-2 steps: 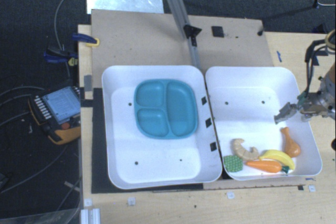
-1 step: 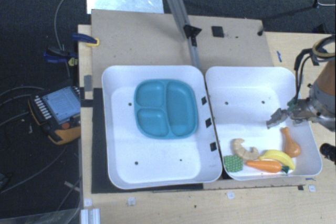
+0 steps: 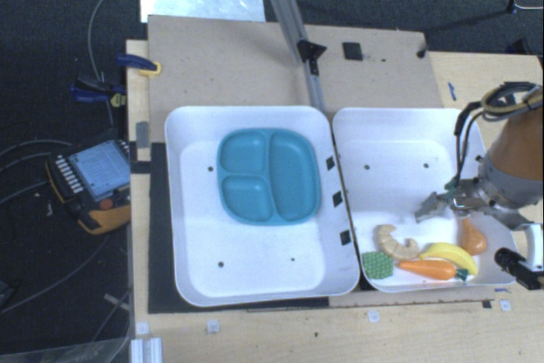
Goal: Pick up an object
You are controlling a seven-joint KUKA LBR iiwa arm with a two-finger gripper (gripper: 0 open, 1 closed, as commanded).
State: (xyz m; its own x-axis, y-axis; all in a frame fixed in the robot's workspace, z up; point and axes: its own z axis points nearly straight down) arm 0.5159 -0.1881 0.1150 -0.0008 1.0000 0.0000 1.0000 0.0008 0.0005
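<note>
The right bin (image 3: pixel 391 140) holds a cluster of small items along its near edge. There is a tan curved piece (image 3: pixel 398 243), a yellow banana (image 3: pixel 450 252), an orange carrot (image 3: pixel 427 269), a green piece (image 3: pixel 378 265) and a rounded orange object (image 3: pixel 473 237). My gripper (image 3: pixel 455 205) hangs low over the right side of this bin, just above and behind the rounded orange object and the banana. The arm with its orange band (image 3: pixel 518 150) rises behind it. I see nothing lifted off the bin floor.
The left bin (image 3: pixel 191 259) carries a blue divided plate (image 3: pixel 269 176). A raised divider (image 3: pixel 334 183) separates the two bins. A grey pole (image 3: pixel 289 8) slants over the far side of the bench. Cables and a handheld unit (image 3: pixel 93 183) lie on the floor at the left.
</note>
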